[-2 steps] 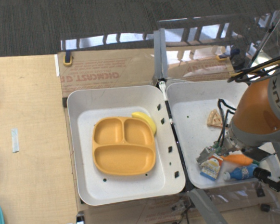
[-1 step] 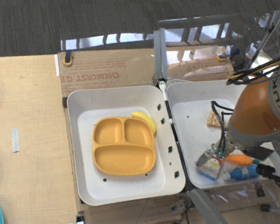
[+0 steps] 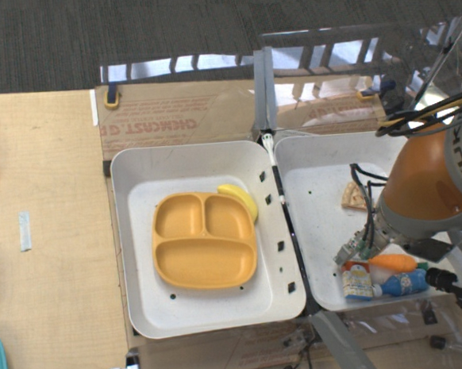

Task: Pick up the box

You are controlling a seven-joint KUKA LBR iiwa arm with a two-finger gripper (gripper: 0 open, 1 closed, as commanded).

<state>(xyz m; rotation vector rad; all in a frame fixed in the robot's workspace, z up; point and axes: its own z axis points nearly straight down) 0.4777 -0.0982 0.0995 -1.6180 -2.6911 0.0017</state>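
my pincer hangs low over the front edge of the right bin; i cannot tell how it stands. just beneath it, against that front edge, lies one box, white and blue with a red top. touching it are one orange carrot and one blue bottle. one tan wedge lies further back. the left bin carries one yellow divided plate, with one banana at its back right corner.
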